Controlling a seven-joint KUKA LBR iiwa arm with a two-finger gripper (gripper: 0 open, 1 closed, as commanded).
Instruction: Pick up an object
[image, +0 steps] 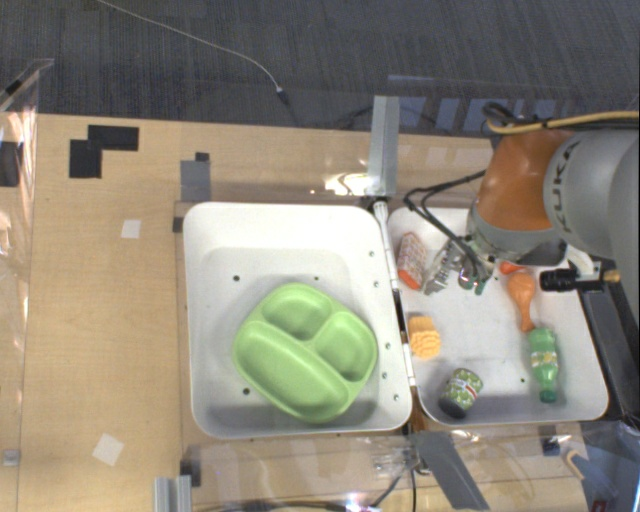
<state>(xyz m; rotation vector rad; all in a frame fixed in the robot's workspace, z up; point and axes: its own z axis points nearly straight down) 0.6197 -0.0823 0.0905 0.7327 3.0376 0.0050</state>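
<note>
My gripper (456, 274) hangs over the upper middle of the right bin (590, 400), below the orange band of the arm. Just to its left lies a red and white packet (410, 258). An orange carrot-shaped toy (522, 296) lies just to its right. Lower down are a yellow-orange ridged piece (425, 338), a small green-labelled can (462, 389) and a green bottle (543, 363). I see nothing held in the gripper.
The left bin (215, 250) holds a green divided plate (305, 350), lying at a slant. A metal divider runs between the two bins. Cables loop from the arm over the right bin's top edge.
</note>
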